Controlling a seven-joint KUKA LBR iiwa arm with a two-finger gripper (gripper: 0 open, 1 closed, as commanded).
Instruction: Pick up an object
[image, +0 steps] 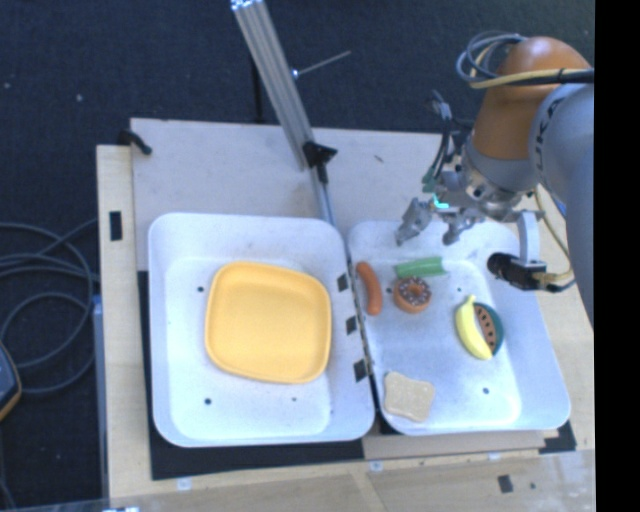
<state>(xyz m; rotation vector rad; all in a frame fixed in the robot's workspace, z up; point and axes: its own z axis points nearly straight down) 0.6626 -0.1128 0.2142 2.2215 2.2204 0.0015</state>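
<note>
Here, two bins (180, 330), one plate (268, 322), five foods (412, 294)

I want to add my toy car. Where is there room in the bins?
Bare floor lies in the right bin between the bread slice and the watermelon slice. The left bin has only a strip around the yellow plate. It is crowded near the sausage, donut, green stick and gripper.

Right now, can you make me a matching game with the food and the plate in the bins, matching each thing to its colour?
Things:
1. plate
2. sausage
3. bean pod
4. bread slice

Colours:
A. green
B. tan
C. yellow
D. orange-red

Pairs: 1-C, 2-D, 3-A, 4-B
</note>
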